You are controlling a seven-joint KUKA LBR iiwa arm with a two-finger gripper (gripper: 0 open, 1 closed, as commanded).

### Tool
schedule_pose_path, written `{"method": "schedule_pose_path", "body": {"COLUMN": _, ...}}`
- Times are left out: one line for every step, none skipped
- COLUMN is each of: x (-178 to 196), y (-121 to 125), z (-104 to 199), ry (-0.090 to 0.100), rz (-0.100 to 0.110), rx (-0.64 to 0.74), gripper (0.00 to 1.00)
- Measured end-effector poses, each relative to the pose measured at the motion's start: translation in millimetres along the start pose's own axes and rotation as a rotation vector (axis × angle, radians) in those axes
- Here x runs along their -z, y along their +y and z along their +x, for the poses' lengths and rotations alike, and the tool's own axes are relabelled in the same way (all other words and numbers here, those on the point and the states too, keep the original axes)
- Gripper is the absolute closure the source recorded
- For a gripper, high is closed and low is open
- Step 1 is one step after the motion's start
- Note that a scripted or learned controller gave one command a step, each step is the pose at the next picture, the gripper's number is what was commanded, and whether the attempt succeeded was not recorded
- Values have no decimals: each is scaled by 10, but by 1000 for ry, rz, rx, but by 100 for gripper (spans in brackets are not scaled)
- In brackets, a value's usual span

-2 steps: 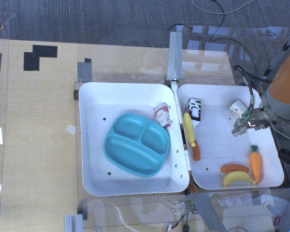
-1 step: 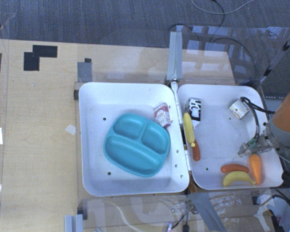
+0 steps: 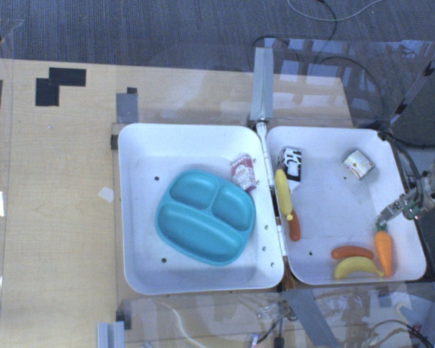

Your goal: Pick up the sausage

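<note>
The sausage [image 3: 351,252], a short curved red-orange piece, lies near the front of the right bin [image 3: 326,194], just above a yellow banana [image 3: 357,268] and left of an orange carrot [image 3: 383,252]. My gripper [image 3: 388,218] reaches in from the right edge and hovers over the bin's right side, just above the carrot's green top. It stands up and to the right of the sausage and apart from it. Nothing shows in its grasp.
The right bin also holds a long yellow item [image 3: 283,192] with a red-brown piece [image 3: 294,228] at its lower end, a black-and-white pack [image 3: 293,162] and a small white cup [image 3: 358,164]. In the left bin [image 3: 141,194] lie a blue divided plate [image 3: 205,216] and a red packet [image 3: 243,172].
</note>
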State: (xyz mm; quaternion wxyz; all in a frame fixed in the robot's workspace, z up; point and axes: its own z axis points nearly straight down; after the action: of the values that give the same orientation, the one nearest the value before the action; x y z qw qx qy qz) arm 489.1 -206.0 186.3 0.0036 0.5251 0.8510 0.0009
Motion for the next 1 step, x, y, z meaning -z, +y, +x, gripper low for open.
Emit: {"method": "schedule_pose_path", "body": {"x": -133, "y": -2, "z": 4, "ry": 0, "rz": 0, "rx": 223, "gripper": 100}}
